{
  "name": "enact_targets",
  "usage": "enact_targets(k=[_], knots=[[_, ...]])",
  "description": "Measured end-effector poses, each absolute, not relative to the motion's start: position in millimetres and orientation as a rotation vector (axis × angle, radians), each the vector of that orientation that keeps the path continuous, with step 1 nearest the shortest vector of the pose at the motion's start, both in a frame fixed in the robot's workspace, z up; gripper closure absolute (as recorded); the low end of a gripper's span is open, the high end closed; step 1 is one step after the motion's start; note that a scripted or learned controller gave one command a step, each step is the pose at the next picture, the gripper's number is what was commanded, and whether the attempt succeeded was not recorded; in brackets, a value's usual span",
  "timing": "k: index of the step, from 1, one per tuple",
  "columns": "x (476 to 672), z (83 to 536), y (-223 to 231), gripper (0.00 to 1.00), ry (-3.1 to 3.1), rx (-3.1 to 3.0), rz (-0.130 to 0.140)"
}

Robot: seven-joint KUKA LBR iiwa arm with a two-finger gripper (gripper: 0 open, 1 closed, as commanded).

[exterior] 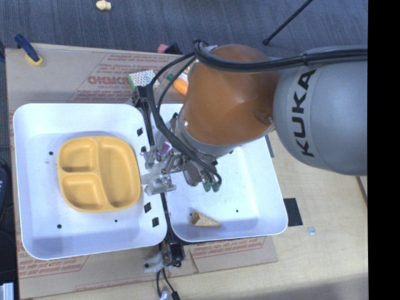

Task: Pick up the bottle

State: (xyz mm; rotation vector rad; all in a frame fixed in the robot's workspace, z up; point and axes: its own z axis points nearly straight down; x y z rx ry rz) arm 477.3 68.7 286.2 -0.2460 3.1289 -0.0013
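The gripper [164,170] hangs over the bins' shared wall [155,167]; its grip state is unreadable. A yellow tray [99,173] lies at nine o'clock.

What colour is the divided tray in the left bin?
Yellow tray, camera view.

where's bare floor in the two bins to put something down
Left bin: bare strips around the yellow divided tray. Right bin: bare right of the small wedge. Crowded under the gripper by the divider.

Grey carpet floor [94,17]; cardboard-covered bench [81,74] w/ 2 white bins [25,167].
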Motion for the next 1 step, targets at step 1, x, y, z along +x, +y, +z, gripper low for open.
enact_targets(k=[1], knots=[[482.5, 262.6, 28.8, 1.00, 3.107, -0.475, -0.001]])
